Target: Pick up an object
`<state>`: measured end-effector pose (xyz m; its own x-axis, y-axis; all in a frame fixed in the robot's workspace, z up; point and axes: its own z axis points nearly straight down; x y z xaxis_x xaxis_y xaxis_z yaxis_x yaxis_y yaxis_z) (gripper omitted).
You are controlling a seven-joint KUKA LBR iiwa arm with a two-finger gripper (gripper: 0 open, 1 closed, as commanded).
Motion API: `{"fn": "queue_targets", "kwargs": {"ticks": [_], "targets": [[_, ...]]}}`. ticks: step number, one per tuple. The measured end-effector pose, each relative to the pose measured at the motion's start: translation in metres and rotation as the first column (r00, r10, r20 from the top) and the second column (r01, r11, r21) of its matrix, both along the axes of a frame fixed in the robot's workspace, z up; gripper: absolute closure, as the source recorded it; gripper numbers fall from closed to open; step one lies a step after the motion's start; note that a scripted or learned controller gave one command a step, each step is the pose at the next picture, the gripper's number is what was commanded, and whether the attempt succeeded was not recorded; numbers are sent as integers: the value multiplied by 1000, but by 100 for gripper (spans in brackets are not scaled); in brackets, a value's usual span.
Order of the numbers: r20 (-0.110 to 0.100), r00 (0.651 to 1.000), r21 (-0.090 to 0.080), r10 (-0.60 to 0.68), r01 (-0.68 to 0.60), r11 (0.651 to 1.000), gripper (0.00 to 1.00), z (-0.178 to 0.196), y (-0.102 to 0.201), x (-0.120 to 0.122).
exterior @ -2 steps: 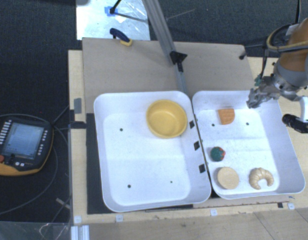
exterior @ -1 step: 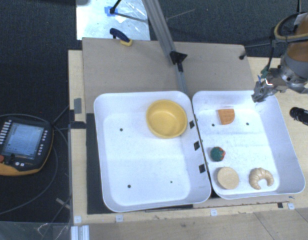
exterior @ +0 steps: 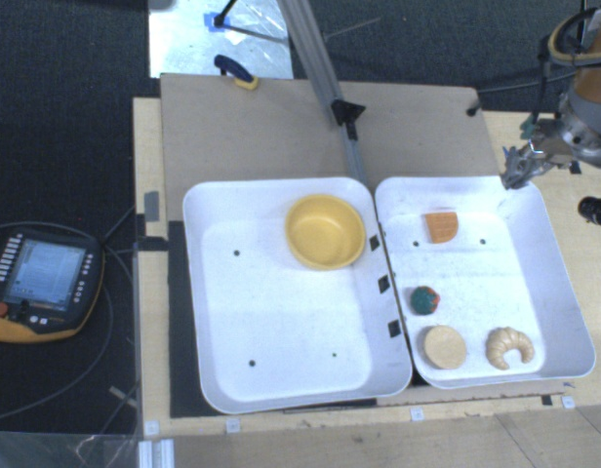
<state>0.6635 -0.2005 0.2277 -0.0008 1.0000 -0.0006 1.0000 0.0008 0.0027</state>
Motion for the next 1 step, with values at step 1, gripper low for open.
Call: {"fn": "queue_targets", "kwargs": {"ticks": [1], "targets": [[-2,1000,1,2,-2,1000,100,-2,41,-8]]}}
